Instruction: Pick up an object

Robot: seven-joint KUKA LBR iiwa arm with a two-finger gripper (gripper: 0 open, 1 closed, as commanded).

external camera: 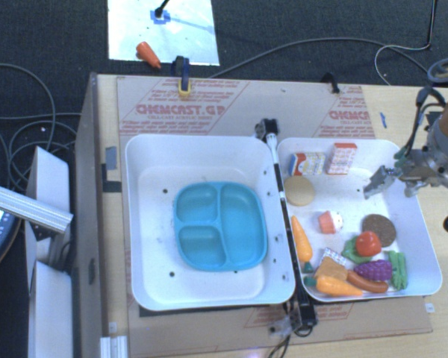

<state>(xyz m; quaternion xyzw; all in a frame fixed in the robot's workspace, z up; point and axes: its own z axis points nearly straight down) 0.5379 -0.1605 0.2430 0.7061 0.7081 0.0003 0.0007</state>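
The right bin [425, 237] holds several toy foods: two small cartons [343, 157], a beige round piece [299, 191], a small red and white piece [329, 221], a brown disc [381, 228], a red tomato [368, 243], a carrot [302, 239] and purple grapes [373, 271]. My gripper [392, 186] hangs over the bin's upper right part, above and apart from the brown disc. Its two fingers [375, 180] are spread open with nothing between them.
The left bin [145, 200] holds a blue divided plate [219, 226]. A divider bar [278, 192] separates the two bins. More toy food, orange and green pieces [336, 286], crowds the right bin's front corner. Cables lie on the dark floor behind the bench.
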